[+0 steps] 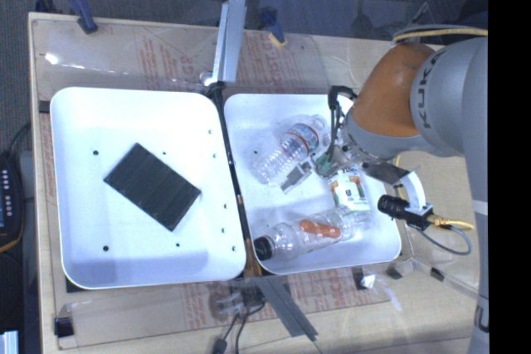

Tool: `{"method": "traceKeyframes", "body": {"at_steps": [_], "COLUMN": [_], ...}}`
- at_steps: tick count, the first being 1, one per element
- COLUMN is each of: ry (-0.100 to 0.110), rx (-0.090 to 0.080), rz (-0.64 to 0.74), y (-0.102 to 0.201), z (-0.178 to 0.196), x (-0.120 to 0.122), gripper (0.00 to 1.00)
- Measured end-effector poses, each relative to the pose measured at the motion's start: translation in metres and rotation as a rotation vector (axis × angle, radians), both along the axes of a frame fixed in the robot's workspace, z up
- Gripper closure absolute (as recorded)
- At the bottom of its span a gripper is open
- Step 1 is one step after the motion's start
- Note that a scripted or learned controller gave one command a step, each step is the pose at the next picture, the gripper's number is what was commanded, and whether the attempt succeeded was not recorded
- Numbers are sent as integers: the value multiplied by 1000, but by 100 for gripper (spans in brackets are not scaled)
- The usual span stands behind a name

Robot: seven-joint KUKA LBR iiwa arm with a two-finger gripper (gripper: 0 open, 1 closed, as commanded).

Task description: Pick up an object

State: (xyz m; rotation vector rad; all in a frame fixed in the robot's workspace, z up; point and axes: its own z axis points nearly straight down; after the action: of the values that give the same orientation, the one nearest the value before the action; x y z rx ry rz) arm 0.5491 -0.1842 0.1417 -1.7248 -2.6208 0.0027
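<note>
- Camera view: we record a clear plastic bottle (288, 148), crumpled, lying tilted in the right bin (249, 120).
- We log the gripper (309, 168) touching its lower end; its grasp we cannot tell.

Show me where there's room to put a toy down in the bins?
The left white bin has bare floor all around the dark flat rectangular pad. The right white bin is crowded: clear plastic bottles, small packets.
</note>
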Motion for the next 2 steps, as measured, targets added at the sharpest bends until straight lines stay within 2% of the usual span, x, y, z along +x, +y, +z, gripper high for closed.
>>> {"method": "traceKeyframes", "body": {"at_steps": [1,2], "ry": [32,-3], "rx": [4,-1], "rz": [-51,-73], "y": [-28,-26], "z": [-55,-6], "x": [85,62], "gripper": [0,0]}}
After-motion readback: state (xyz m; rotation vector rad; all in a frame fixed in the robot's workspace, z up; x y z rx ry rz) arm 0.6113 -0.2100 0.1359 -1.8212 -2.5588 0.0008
